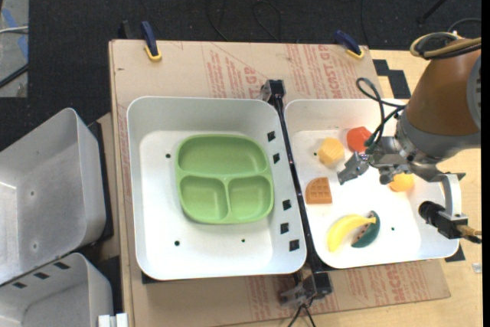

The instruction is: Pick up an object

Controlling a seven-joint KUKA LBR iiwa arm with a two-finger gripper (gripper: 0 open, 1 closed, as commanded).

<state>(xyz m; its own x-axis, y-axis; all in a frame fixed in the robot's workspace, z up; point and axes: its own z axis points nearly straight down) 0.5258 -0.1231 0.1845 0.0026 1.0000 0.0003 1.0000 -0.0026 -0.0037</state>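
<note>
Several small toys lie in the right bin (406, 245): a yellow block (331, 152), a red-orange piece (357, 138), a brown waffle-like square (318, 191), a yellow banana (346, 230) against a dark teal piece (369, 232), and a small orange-yellow piece (401, 182). My gripper (361, 164) hangs over the middle of this bin, between the red-orange piece and the waffle square, with the orange-yellow piece just to its right. Nothing shows between its fingers.
The left bin (153, 241) holds a green three-compartment plate (225, 178). A black divider bar (289, 180) runs between the bins. Grey plastic tubs (42, 180) stand off the bench to the left. Clamps (151, 42) grip the far board edge.
</note>
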